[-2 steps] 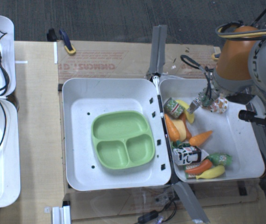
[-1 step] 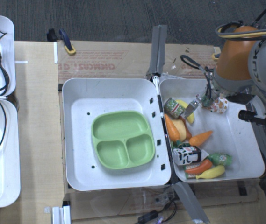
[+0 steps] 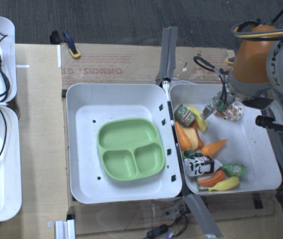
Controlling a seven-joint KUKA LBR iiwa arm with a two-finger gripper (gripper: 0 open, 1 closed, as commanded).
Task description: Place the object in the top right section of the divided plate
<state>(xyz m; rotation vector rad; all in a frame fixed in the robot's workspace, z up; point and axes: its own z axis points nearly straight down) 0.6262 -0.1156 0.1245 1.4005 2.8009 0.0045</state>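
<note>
Pale wooden bench (image 3: 37, 133) on dark carpet (image 3: 131, 9), two white bins (image 3: 76, 148), gripper (image 3: 212, 108) grip unreadable.

I see the green divided plate (image 3: 130, 149) lying in the left bin (image 3: 81, 133), centre frame. The right bin (image 3: 260, 153) holds toy food: a green can (image 3: 184, 114), a banana (image 3: 199, 118), carrots (image 3: 213, 147), a small carton (image 3: 199, 165). My gripper (image 3: 212, 108) hangs at that bin's upper part, just beside the banana.
</note>
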